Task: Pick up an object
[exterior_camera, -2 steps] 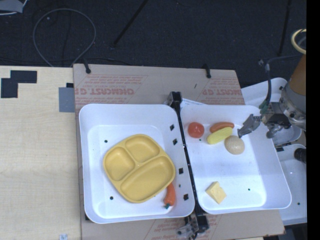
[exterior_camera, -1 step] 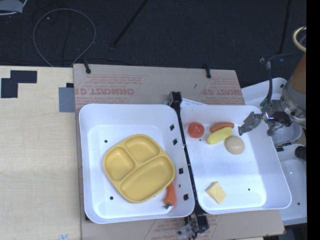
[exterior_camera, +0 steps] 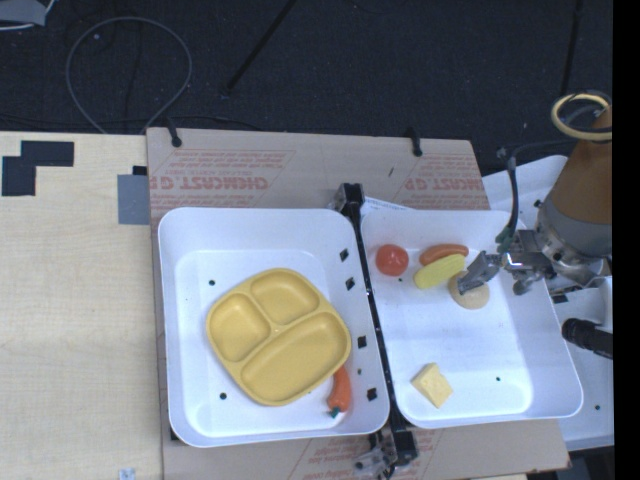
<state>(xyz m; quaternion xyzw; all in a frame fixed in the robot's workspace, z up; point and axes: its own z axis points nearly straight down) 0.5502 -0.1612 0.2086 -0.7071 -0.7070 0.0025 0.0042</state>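
Two shallow white bins sit side by side on a cardboard sheet (exterior_camera: pixel 300 173) laid over the worktop (exterior_camera: pixel 70 298). The left bin (exterior_camera: pixel 185 233) holds a yellow three-compartment plate (exterior_camera: pixel 278 335), lying flat near the middle. A small orange carrot (exterior_camera: pixel 340 392) lies just beside the plate's lower right edge, against the bin wall.

The right bin (exterior_camera: pixel 545 393) holds five small things. A red tomato (exterior_camera: pixel 391 260) sits near the upper left. Just to its right lie an orange-red sausage (exterior_camera: pixel 444 253) and, touching it below, a yellow banana-like piece (exterior_camera: pixel 439 272). A round tan piece (exterior_camera: pixel 470 293) rests just right of the yellow one. A yellow cheese wedge (exterior_camera: pixel 433 384) lies well apart, toward the bin's lower middle.

The arm comes in over the right bin's right rim. Its gripper (exterior_camera: pixel 503 273) hangs with the jaws spread apart, one fingertip just at the round tan piece, nothing between them.
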